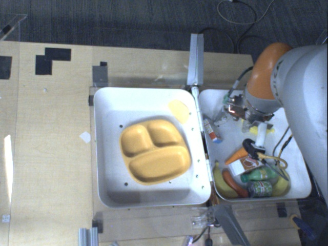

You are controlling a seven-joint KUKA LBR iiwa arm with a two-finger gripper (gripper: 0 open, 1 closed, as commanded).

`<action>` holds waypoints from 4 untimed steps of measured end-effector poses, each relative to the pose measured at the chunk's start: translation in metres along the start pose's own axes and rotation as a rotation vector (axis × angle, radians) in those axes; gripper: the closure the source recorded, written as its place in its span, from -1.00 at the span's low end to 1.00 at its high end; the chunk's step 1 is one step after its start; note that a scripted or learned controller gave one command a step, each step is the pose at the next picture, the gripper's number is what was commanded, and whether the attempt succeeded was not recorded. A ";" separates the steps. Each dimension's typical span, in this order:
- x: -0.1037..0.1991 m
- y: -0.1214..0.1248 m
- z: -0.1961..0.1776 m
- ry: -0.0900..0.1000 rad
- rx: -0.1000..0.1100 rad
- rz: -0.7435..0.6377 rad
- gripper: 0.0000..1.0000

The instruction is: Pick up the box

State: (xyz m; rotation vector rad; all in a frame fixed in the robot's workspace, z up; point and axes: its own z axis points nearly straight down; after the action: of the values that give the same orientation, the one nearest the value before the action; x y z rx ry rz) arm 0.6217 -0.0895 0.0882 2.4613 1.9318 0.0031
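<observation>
The box (244, 161) is small, orange and white, and lies in the right bin (294, 186) among other items near its front. My gripper (237, 109) hangs over the back part of the right bin, under the grey arm with its orange band (266, 70). It is up-left of the box and apart from it, and nothing shows in its grasp.
Next to the box lie a green bottle (262, 176), a can (261, 188), a banana (223, 179) and a red piece (233, 184). A marker (211, 130) lies by the divider. The left bin (102, 137) holds a yellow divided plate (154, 150) and a pale yellow disc (178, 108).
</observation>
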 end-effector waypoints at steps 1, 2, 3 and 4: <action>0.006 0.001 -0.008 0.008 0.001 -0.009 1.00; -0.004 0.002 -0.009 -0.004 -0.002 0.002 -1.00; 0.056 0.015 -0.094 0.005 0.013 0.052 -1.00; 0.097 -0.016 -0.094 0.004 0.015 0.067 -1.00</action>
State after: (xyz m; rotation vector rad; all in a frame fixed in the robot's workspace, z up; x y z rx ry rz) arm 0.6280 0.0094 0.1810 2.5367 1.8563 -0.0058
